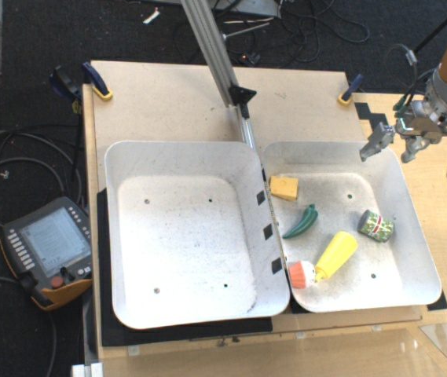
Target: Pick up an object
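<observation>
On a pale wooden bench (192, 104) two shallow white bins sit side by side, their inner rims touching. The left bin (129, 234) shows a scuffed, speckled floor. The right bin (412, 234) holds four things: a yellow block (284, 188) near its upper left, a green pepper (302, 221) just below that, a yellow bottle (334, 255) with a red-and-white cap (301, 273) lying tilted near the middle front, and a small green can (375, 226) to the right, apart from the others. The gripper (390, 147) hangs above the right bin's far right corner, its two fingers spread apart with nothing between them. Blue-and-yellow clamps (97, 82) grip the bench's far corners. A metal pole (211, 42) slants across the bench. Around it lies dark carpet (19, 61) with loose cables (317, 14), and a teach pendant (46, 246) rests on the floor to the left.
</observation>
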Controlling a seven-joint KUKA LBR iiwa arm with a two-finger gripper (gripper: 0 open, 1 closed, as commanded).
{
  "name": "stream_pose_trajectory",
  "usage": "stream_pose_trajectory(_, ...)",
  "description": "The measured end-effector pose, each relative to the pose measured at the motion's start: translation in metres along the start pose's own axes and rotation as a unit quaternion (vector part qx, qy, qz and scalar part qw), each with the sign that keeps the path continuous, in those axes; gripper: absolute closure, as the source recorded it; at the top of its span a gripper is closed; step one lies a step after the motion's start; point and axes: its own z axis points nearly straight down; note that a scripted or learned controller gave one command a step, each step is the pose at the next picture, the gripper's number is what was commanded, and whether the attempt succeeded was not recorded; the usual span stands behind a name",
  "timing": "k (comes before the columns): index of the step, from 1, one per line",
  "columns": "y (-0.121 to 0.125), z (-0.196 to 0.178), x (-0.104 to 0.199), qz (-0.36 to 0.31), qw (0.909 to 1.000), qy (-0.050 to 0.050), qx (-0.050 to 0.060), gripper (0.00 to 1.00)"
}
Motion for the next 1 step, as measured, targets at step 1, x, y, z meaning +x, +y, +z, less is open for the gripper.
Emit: stream_pose_trajectory(1,0.0009,-0.003,0.0003,-0.001,1.0,-0.001,-0.002,0.0)
